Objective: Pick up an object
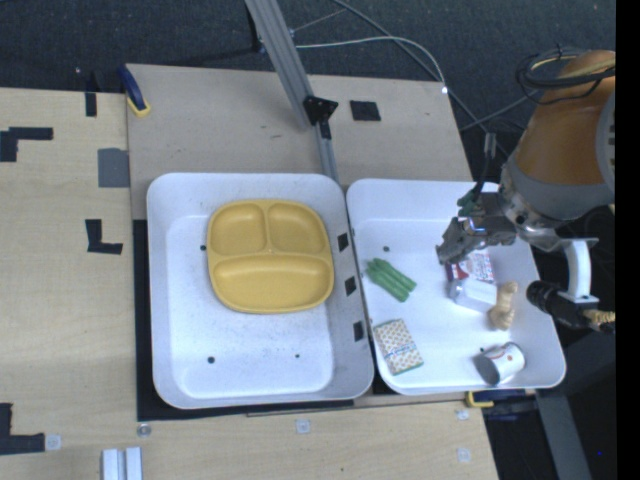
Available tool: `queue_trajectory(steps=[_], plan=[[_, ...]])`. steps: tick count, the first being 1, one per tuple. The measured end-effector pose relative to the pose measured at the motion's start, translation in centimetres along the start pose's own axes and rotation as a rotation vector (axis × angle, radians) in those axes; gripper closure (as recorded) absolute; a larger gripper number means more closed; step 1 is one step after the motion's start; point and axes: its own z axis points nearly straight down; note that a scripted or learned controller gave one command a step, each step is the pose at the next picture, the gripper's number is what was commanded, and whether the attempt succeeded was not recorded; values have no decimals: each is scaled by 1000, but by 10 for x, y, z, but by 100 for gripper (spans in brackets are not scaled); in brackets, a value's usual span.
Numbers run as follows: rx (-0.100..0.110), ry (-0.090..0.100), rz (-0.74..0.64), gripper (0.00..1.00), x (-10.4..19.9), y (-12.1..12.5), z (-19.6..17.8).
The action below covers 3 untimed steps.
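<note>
Two white bins sit side by side. In the right bin (420, 203) the gripper (458, 251) hangs over a small white and red box (477, 278), whose long axis runs toward the bin's near right corner; I cannot tell the gripper's state. Nearby lies a green piece (390, 279).

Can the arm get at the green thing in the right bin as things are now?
Probably yes. The green object lies by itself on the bin floor, apart from the patterned packet and the items under the end effector, which hangs just to its right with nothing between them.
</note>
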Motion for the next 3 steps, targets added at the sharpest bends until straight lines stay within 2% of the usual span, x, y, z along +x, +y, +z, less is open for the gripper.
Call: queue_trajectory(steps=[3], plan=[[-1,-1,0,100,168,80,29]])
